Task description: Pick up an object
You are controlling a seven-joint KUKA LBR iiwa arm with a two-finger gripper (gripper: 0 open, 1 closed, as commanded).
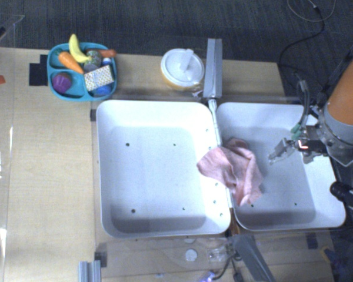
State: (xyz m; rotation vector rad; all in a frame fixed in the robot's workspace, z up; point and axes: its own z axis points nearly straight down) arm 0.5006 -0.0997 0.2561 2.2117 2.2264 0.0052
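Pink cloth (232, 169): crumpled, draped across the divider between the two bins. Most of it rests in the right bin (323, 213), against that bin's left wall; one corner hangs over into the left bin (109, 157). Its long axis runs at a slant, from upper left at the divider down toward the lower right, ending in a narrower tail near the right bin's floor centre.

Gripper (280, 151): positioned over the right bin, to the right of the cloth and apart from it. Nothing is seen between the jaws. Whether they are released or clenched cannot be told at this angle.

Arm: enters from the right, orange band visible at the frame edge.

Surroundings on the bench (41, 175): a blue divided tray (59, 93) with toy food, including a banana (76, 49) and a carrot (69, 61), stands behind the left bin. A white lidded container (182, 67) sits behind the bins' junction, beside a grey metal bar (212, 69).
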